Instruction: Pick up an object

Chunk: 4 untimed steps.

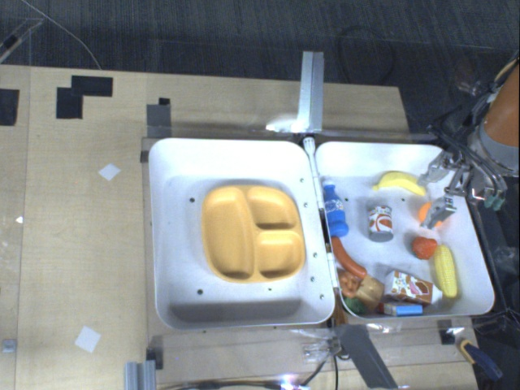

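The small orange carrot-like piece lay in the right bin, near its far right side, between the banana above-left and the round orange-red fruit below it. Its long axis ran roughly up and down the view, slightly tilted. My pincer hung just to its right and a touch above, so I judged the coming move a short shift leftward and down. I could see thin metal fingers spread apart with nothing between them. The corn cob lay further toward the near rim, the soup can stood well left, and the left bin held the yellow divided tray.
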Each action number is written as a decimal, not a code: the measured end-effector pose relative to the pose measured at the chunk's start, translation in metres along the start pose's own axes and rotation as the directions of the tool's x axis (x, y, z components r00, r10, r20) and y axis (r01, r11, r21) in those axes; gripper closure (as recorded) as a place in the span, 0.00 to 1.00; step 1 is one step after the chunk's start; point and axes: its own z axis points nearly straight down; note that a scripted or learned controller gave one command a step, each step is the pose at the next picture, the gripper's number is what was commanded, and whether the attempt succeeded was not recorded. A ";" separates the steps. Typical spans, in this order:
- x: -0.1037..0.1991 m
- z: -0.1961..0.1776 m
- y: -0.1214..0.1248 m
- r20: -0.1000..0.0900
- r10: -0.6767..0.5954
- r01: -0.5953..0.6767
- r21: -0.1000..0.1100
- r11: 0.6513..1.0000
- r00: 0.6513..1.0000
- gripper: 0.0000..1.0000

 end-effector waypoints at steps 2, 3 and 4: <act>-0.017 0.075 0.006 -0.002 0.211 -0.211 -0.001 0.978 0.978 0.00; -0.068 0.084 0.008 -0.025 0.491 -0.491 0.015 0.871 0.871 0.00; -0.075 0.018 0.012 0.007 0.483 -0.483 -0.002 0.875 0.875 0.00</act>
